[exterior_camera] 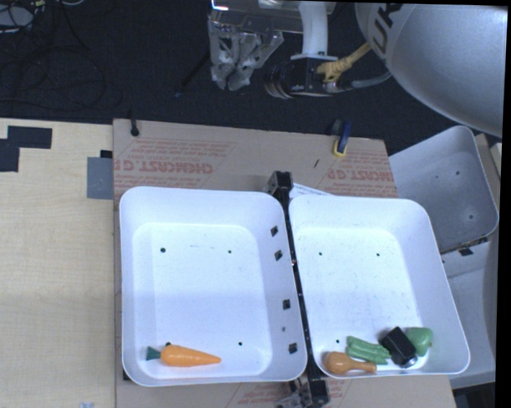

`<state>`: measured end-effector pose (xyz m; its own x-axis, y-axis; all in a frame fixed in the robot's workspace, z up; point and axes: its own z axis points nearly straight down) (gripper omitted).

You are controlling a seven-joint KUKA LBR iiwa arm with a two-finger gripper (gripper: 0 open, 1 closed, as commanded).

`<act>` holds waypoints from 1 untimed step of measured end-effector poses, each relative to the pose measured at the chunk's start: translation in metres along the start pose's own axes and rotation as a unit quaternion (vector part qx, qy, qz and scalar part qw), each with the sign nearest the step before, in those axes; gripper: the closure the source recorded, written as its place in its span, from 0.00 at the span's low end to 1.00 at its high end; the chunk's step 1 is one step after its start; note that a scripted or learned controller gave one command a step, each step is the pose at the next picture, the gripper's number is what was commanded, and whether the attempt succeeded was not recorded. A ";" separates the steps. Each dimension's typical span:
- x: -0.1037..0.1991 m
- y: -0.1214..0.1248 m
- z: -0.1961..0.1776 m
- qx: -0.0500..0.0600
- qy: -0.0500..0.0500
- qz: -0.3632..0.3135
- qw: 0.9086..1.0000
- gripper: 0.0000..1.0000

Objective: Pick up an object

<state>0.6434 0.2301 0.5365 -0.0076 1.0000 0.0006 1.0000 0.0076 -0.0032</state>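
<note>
The arm (pixel 445 55) hangs high beyond the bins, its gripper (pixel 237 69) pointing down over dark floor past the bench's far edge. Nothing sits between the fingers; whether they are spread or closed I cannot tell. Well below the gripper, the left bin (pixel 137 237) holds a carrot (pixel 187 356) by its near wall. Down and to the gripper's right, the right bin (pixel 442 264) has a green pod (pixel 367 350), orange pear (pixel 348 364), black block (pixel 399 345) and green piece (pixel 420 337) bunched in its near corner. Both bin floors lie mostly open.
</note>
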 end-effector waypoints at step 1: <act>0.013 0.001 0.022 0.002 -0.002 0.003 1.000 1.00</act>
<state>0.6441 0.2431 0.5141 -0.0015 1.0000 -0.0025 1.0000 0.0015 -0.0064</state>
